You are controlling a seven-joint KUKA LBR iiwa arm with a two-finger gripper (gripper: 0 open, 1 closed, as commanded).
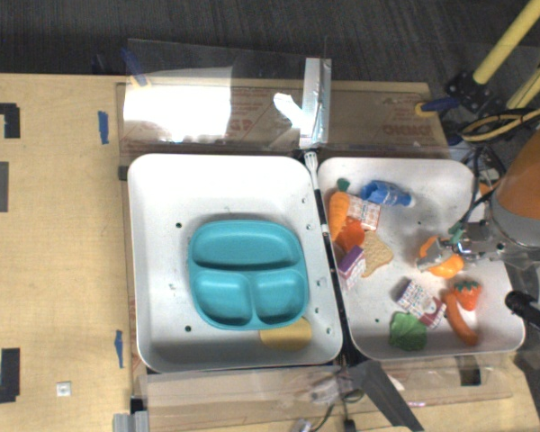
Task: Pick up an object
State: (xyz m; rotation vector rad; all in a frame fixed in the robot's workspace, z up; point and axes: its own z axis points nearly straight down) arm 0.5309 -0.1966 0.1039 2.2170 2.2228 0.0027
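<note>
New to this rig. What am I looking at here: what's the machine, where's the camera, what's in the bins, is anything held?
One camera, fixed above the bench, looks down at a slant on two shallow white bins side by side. The arm, grey with an orange band, reaches in from the right edge; its gripper sits low over the right bin, by an orange piece. Whether it is open or holding anything cannot be told from here.

The left bin holds a teal divided tray and a tan block at the tray's near edge. The right bin holds small toy food: a carrot, a blue bottle, a green piece, a red-orange piece and small packets. The job is to pick one up.
</note>
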